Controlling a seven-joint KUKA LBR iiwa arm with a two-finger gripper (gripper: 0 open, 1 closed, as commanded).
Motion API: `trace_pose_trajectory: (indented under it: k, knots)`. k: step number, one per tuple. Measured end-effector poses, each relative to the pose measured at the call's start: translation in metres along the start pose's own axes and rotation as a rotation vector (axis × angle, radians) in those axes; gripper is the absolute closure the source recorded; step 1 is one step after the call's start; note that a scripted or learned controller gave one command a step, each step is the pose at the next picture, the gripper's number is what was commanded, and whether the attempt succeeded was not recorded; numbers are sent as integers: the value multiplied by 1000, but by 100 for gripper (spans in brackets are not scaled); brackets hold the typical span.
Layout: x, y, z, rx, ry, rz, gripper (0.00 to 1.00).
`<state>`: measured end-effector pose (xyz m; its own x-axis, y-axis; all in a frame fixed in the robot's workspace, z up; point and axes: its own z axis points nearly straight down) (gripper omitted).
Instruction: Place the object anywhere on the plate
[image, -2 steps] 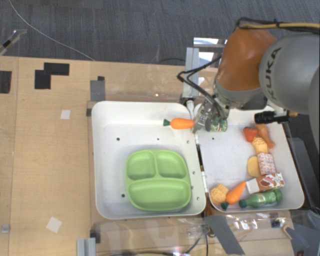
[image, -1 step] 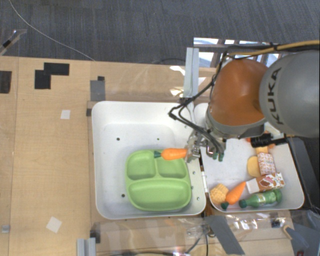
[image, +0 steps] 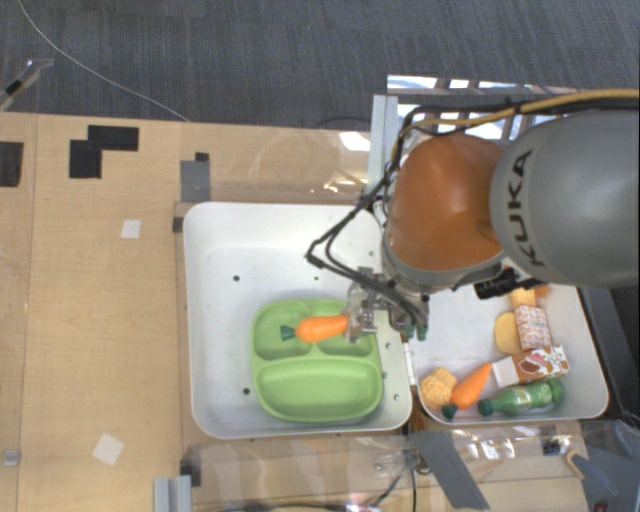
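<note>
The grey arm (image: 560, 190), with its orange band, reaches in over the divide between two white bins. The left bin (image: 220, 300) holds a green plate (image: 320, 385) split into compartments, two small ones at the back and a wide one in front. The right bin (image: 590, 385) holds a heap of toy food: a green bottle (image: 520, 400), a second carrot (image: 470, 385), a corn cob (image: 438, 385), a red-and-white packet (image: 532, 325) and a small box (image: 540, 362). The gripper (image: 362, 320) sits at the plate's back right corner, closed on the thick end of an orange carrot (image: 320, 328). The carrot lies sideways above the back compartments, green tip pointing left; whether it touches the plate is unclear.
</note>
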<state>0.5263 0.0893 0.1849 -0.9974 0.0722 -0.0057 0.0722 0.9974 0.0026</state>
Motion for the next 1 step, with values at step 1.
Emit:
trace_pose_trajectory:
  k: [1]
  knots:
    - [0, 0, 0, 0, 0, 1, 0]
